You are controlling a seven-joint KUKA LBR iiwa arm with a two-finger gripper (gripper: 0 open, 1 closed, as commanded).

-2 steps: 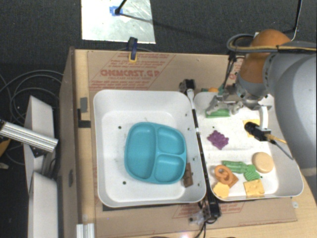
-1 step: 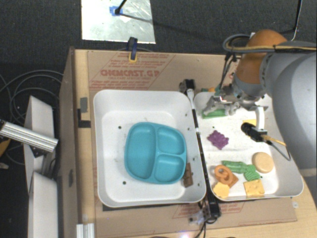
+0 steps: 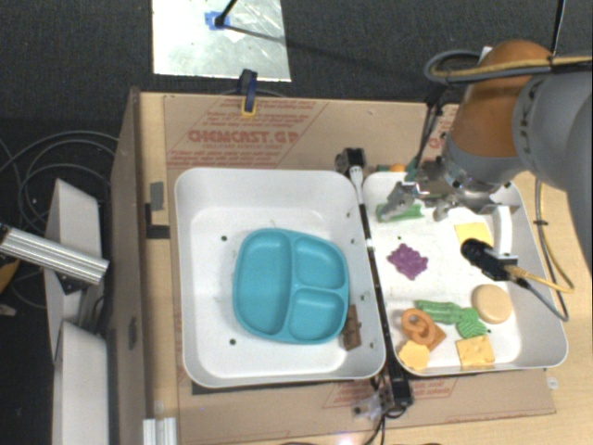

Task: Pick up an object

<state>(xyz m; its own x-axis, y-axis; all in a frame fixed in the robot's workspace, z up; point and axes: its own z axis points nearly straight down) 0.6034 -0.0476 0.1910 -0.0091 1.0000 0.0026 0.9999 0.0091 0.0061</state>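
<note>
Far left, off the bench: pale metal rail (image 3: 54,254) and loose black cables (image 3: 56,156) on the dark floor. Bench top is covered with printed cardboard (image 3: 243,130).

Left bin (image 3: 208,276): teal divided plate (image 3: 290,286) sits flat, roughly centred, slightly toward the right wall. Small brown piece (image 3: 352,328) is wedged at the plate's lower right edge, against the wall shared with the other bin.

Right bin (image 3: 536,330), left to right:
- green piece (image 3: 399,214) in the upper left corner, near the shared wall, lying flat
- purple lump (image 3: 408,260) below it, on its own, clear of everything
- orange ring (image 3: 417,324) in the lower left, touching a yellow-orange chunk (image 3: 414,356) just below it
- green leafy toy (image 3: 451,313) just right of the ring, touching it or nearly so
- yellow square (image 3: 473,234) mid-bin, flat
- yellow cheese wedge (image 3: 475,351) at the front edge, below the leafy toy
- beige round item (image 3: 491,303) just right of the leafy toy, touching it

Gripper (image 3: 419,202) is low over the bin's upper left corner, right at the green piece, which pokes out at its left side. Jaw state: can't tell from this angle, and no confirmed grasp on anything. The arm (image 3: 556,128) comes in from the upper right, with its orange band (image 3: 496,95) above the bin's back edge.
</note>
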